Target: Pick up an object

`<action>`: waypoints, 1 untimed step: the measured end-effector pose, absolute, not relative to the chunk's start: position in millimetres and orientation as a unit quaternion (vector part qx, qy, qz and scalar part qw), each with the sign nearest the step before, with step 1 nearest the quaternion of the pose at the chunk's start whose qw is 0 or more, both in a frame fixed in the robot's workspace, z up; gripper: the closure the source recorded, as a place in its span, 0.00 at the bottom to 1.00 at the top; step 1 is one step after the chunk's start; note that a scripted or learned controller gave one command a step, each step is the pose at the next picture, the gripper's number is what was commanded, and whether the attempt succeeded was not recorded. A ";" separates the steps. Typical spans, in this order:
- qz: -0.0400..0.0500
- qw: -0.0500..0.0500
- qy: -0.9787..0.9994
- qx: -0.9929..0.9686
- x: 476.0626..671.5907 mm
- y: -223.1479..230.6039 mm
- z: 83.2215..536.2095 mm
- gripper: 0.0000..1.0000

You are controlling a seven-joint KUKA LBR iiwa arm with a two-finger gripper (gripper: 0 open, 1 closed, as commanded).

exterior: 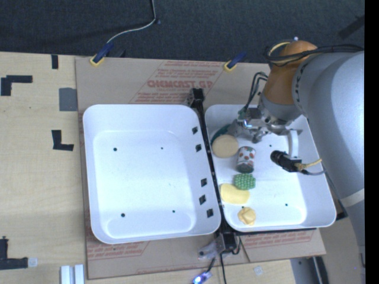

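I see the gripper (256, 128) low over the upper part of the right-hand shallow white plastic bin (308, 212); I cannot tell how far it is open or whether it has hold of anything. Just to its lower left lies a round tan disc (224, 146), beside a small grey-and-red can (246, 157). Below them sit a green knobbly lump (244, 181), a pale yellow oblong piece (234, 194) and a small yellow lump (247, 216).

Dark carpet (237, 10) beyond a pale wooden bench (35, 176) — brown cardboard sheet (172, 81), black tape marks (59, 139).
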State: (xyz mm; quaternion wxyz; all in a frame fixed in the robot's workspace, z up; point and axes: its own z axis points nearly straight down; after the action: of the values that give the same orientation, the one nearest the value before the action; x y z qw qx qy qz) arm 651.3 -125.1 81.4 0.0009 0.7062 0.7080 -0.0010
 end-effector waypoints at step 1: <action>-0.001 0.001 0.708 0.706 650.2 -123.6 95.1 1.00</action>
State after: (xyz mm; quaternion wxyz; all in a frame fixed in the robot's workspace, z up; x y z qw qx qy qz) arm 650.2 -123.6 95.1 0.0009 0.7060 0.7082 -0.0006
